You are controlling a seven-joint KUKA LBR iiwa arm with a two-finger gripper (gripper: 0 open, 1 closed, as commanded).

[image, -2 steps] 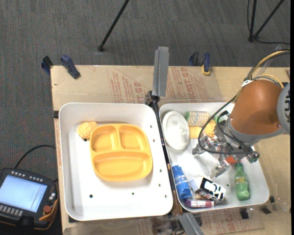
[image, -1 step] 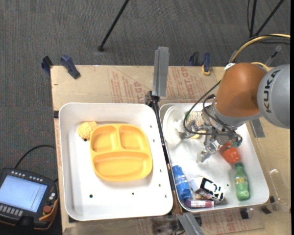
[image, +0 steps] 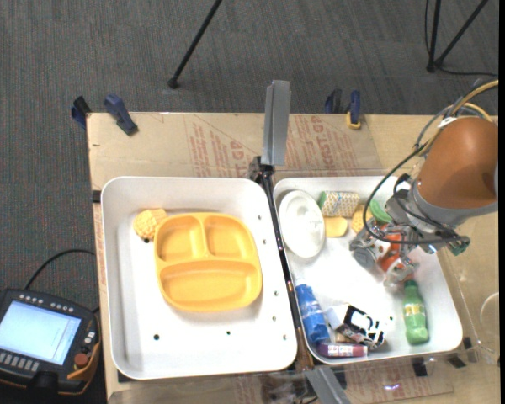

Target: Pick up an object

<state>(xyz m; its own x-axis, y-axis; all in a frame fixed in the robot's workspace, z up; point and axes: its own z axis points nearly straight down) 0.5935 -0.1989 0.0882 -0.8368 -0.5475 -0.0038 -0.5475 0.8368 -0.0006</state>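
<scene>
My gripper (image: 387,257) reaches down into the right bin (image: 442,280) from the right, its grey fingers low over an orange-red object (image: 393,263) near the bin's right side. The wrist hides how the fingers stand. Around it lie a white round lid (image: 302,222), a green-and-white knitted piece (image: 340,201), a yellow piece (image: 337,225), a green bottle (image: 415,310), a blue packet (image: 310,309), a black-and-white item (image: 364,324) and a pink tube (image: 343,351).
The left bin (image: 126,310) holds a yellow divided plate (image: 208,259) and a small yellow corn-like toy (image: 148,221) at its upper left. A grey upright post (image: 277,129) stands behind the bins. A teach pendant (image: 38,335) lies at lower left.
</scene>
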